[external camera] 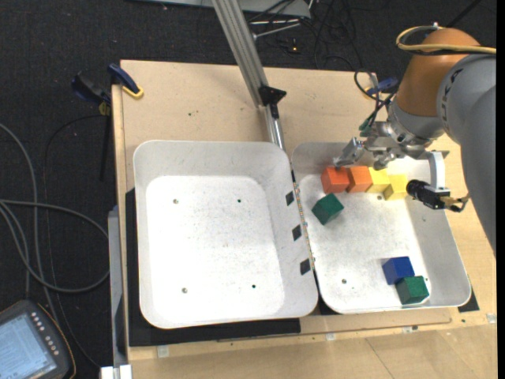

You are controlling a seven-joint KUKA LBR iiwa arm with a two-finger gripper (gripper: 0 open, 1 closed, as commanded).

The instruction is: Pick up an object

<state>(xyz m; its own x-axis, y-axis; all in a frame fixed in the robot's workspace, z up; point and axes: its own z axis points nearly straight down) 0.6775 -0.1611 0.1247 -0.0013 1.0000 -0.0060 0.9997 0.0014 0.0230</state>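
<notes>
Bench: 2 white bins, right bin (442, 243) w/ blocks.
Orange block (338, 179): directly under gripper (364, 155).
Gripper: grip state can't tell.

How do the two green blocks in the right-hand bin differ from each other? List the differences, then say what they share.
The upper green block lies near the bin's left wall, while the lower green block sits near the front right corner. The upper one stands alone, apart from other blocks; the lower one touches a blue block. The upper one lies closer to the gripper. Both are green, cube-like, and rest in the right bin.
</notes>
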